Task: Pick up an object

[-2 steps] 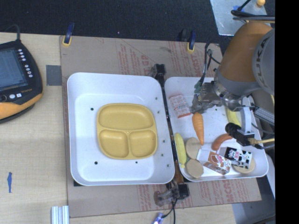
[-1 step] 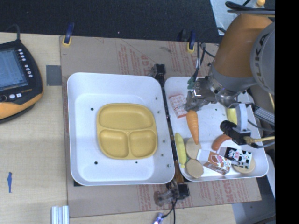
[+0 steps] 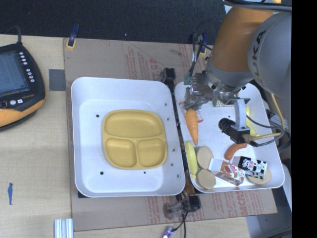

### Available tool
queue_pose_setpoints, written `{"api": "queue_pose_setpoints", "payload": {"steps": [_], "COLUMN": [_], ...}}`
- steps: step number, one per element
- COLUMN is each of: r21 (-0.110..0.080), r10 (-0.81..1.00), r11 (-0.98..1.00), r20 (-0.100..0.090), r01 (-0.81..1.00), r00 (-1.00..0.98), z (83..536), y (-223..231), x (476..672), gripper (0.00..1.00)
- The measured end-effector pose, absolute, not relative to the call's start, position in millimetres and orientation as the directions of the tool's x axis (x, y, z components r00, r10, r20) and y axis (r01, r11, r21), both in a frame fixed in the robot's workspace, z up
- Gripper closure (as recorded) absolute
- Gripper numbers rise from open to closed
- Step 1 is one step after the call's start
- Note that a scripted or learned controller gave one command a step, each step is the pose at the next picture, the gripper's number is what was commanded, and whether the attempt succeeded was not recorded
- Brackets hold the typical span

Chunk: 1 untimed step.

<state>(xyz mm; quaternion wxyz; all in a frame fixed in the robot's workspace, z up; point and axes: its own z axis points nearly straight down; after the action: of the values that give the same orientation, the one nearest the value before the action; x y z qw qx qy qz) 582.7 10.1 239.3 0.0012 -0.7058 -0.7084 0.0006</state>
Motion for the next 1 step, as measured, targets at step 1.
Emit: {"api": "queue_pose_setpoints", "payload": {"steps": [1], "r21": [-0.006], "r10": [1.000], "r11": [0.006], "r20": [-0.001], "r01": [1.000], "r00": [-0.006], "z": [220.2], "y": [19.5], "x": [581.1], "gripper": [1.00]}}
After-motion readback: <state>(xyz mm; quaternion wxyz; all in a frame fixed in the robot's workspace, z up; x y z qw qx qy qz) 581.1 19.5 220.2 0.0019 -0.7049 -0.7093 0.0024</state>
